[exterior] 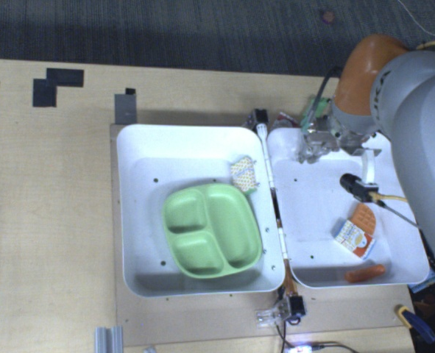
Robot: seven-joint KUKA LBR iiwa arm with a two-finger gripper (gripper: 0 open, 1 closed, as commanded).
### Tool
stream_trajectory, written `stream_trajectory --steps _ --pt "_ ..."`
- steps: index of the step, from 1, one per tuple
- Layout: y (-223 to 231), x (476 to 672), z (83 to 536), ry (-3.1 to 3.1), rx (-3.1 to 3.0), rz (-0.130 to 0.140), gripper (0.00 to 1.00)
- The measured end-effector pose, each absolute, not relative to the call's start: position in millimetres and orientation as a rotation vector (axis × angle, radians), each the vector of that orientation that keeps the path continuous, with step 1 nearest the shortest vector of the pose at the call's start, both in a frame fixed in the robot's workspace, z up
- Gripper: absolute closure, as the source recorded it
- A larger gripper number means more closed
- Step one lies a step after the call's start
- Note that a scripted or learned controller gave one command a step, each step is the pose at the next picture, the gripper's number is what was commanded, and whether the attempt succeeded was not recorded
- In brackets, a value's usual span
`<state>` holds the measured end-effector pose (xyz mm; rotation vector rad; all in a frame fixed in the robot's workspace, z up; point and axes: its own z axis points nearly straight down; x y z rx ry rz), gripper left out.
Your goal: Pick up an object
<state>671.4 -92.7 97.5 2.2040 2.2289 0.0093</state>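
Looking from the near edge of the tabletop (48, 234), I see a small orange-red stick (366, 273) at six o'clock in the right bin (305, 226). Just beyond it, off centre toward five o'clock, lies an orange, white and blue carton (355, 232). A green divided plate (212, 230) sits mid left bin (140, 197), with a patterned packet (243, 173) at two o'clock. Farthest, the claw (314, 151) hangs at the right bin's eleven o'clock, apart from the carton; I cannot tell its spread.
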Motion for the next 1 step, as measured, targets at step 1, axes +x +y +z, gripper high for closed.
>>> stream_trajectory --steps 1 --pt "-162.9 669.7 102.2 2.222 2.214 0.004 1.00"
